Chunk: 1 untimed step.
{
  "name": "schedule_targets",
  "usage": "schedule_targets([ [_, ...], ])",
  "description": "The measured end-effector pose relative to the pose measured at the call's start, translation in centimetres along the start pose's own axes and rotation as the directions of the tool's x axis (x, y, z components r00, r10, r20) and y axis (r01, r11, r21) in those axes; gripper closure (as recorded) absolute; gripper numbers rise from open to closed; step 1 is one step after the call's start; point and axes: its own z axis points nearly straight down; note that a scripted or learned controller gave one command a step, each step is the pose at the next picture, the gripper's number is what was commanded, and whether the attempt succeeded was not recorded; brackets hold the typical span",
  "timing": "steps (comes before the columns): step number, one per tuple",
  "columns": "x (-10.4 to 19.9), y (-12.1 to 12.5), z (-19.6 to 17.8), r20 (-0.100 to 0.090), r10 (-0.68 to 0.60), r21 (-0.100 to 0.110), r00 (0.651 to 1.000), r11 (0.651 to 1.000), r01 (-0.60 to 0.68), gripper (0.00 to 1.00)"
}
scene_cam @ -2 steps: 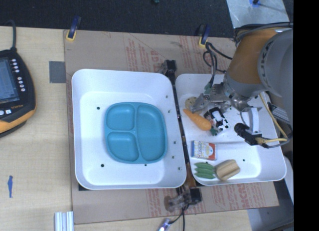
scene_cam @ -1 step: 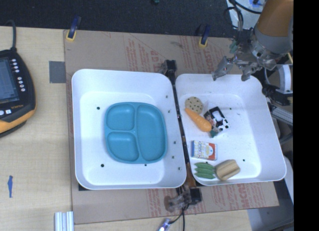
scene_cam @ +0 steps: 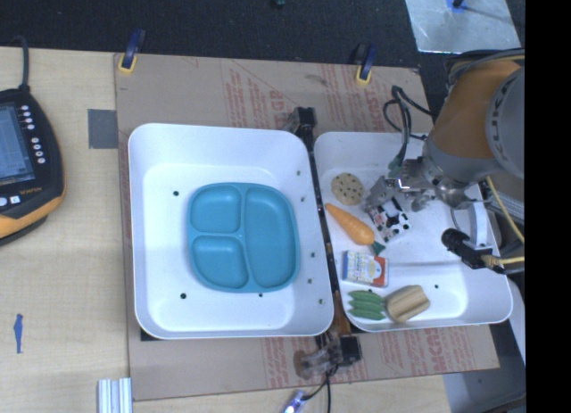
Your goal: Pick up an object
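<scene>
Two shallow white bins side by side on a cardboard-covered surface (scene_cam: 223, 77). In the left bin (scene_cam: 152, 161), at frame centre-left: a blue divided plate (scene_cam: 242, 236) with three compartments, lying flat.

In the right bin (scene_cam: 486, 300), at centre-right: a round speckled cookie (scene_cam: 347, 188) near the upper left corner; just below it an orange carrot (scene_cam: 349, 224), lying slantwise, thick end to the lower right. Below the carrot a small carton (scene_cam: 366, 268) with red, white and blue print. At the bin's lower edge a green pea pod (scene_cam: 366, 304), touching a tan bread roll (scene_cam: 407, 302) on its right. A small white object with black spots (scene_cam: 390, 219), right of the carrot's thick end, just beneath the gripper (scene_cam: 393, 195); shape hard to make out.

Reaching in from the right edge: grey arm with orange band (scene_cam: 464, 112), wrist low over the upper middle of the right bin. Fingers dark and tangled with cables against the spotted object; impossible to tell how far open, or whether anything caught between them.

At the far left edge of the frame: a black and orange control pendant (scene_cam: 22, 161). Blue clamps (scene_cam: 132, 48) on the cardboard's upper edge.
</scene>
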Motion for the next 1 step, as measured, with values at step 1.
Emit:
schedule_targets([
  [1, -0.1, 0.1, -1.17, 0.002, -0.003, -0.001, 1.0, 1.0, 0.003, 1.0],
])
